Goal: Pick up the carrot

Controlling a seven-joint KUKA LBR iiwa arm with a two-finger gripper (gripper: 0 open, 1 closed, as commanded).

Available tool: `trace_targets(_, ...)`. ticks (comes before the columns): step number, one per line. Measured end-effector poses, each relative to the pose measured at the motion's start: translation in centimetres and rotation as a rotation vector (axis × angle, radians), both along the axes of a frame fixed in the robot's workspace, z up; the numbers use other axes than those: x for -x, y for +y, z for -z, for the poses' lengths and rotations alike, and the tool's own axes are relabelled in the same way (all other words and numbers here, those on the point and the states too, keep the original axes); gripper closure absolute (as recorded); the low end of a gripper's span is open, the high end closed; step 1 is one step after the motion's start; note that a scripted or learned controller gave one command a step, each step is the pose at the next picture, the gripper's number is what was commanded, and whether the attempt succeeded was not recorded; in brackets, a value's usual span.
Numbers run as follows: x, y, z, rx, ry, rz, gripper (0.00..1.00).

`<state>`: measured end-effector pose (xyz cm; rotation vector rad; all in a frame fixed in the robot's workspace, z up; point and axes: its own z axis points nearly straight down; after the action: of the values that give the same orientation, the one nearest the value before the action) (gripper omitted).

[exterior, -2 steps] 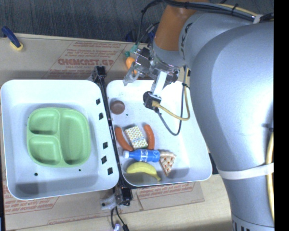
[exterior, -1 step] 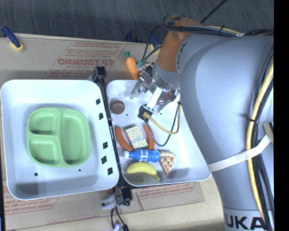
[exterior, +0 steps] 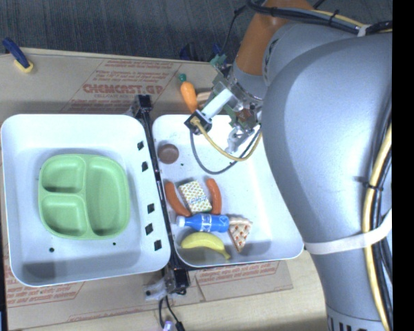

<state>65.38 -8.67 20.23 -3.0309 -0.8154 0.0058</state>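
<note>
The carrot (exterior: pixel 188 95) is small and orange with a green top. It sits just beyond the far rim of the right bin (exterior: pixel 276 205), over the brown cardboard. My gripper (exterior: pixel 239 131) hangs over the far part of the right bin, to the right of the carrot and a little nearer the camera. Nothing of the carrot shows at the gripper's tip. The big grey arm hides the bin's right side.
The right bin holds a brown round piece (exterior: pixel 168 152), two sausages (exterior: pixel 172 197), a cracker block (exterior: pixel 194 195), a blue bottle (exterior: pixel 205 222), a banana (exterior: pixel 205 243) and a pizza slice (exterior: pixel 240 233). A green divided plate (exterior: pixel 85 195) lies in the left bin (exterior: pixel 14 185).
</note>
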Motion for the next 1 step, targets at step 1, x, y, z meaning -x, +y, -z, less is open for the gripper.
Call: trace_targets(1,1.04,5.27,1.12,0.000,0.004,0.147,0.00)
